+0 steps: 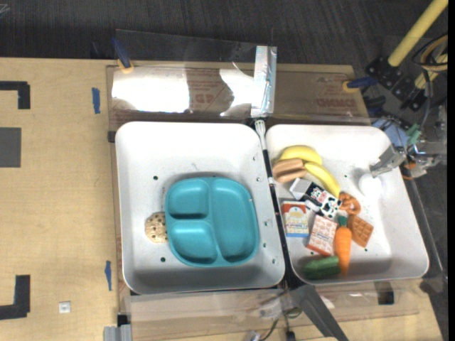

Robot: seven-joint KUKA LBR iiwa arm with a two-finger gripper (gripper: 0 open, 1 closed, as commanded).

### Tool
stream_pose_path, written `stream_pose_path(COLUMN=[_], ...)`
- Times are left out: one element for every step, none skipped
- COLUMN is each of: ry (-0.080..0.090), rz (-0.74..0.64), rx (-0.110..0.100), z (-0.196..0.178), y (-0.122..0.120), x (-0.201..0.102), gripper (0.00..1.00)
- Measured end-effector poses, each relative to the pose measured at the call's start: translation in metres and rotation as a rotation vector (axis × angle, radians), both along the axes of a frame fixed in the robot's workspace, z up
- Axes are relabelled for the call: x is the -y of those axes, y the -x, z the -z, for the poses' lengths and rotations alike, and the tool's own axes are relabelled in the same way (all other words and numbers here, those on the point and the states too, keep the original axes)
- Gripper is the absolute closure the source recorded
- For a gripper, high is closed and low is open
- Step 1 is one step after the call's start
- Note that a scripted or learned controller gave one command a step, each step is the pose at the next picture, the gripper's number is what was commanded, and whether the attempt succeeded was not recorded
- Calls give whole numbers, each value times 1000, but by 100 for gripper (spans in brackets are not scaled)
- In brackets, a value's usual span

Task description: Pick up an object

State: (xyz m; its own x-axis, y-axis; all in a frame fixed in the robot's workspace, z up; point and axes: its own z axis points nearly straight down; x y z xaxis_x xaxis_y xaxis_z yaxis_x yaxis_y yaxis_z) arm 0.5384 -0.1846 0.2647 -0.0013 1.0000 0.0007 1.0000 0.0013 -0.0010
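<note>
The right bin (398, 247) holds a heap of toy food along its left side. Two yellow bananas (311, 163) lie at the back with a hot dog (288, 168) against them. In front lie small printed boxes (295, 217), a pretzel (350, 204), a brown waffle (361, 229), an orange carrot (343, 246) and a green cucumber (321, 266). My gripper (387, 163) hangs low over the bin's right rear part, to the right of the bananas and apart from every object. Nothing shows in its grasp.
The left bin (135, 155) bears a teal divided plate (210, 220) with a cookie (156, 227) at its left edge. A clear plastic sheet and a metal strip (263, 80) stand behind the bins. Cables and a yellow pole (423, 23) crowd the far right.
</note>
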Motion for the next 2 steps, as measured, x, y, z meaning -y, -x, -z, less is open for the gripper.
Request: stream_pose_path(ry=[2,4], rz=[30,33], rx=[6,11], z=[178,167], y=[26,25], x=[7,8], gripper=[0,100])
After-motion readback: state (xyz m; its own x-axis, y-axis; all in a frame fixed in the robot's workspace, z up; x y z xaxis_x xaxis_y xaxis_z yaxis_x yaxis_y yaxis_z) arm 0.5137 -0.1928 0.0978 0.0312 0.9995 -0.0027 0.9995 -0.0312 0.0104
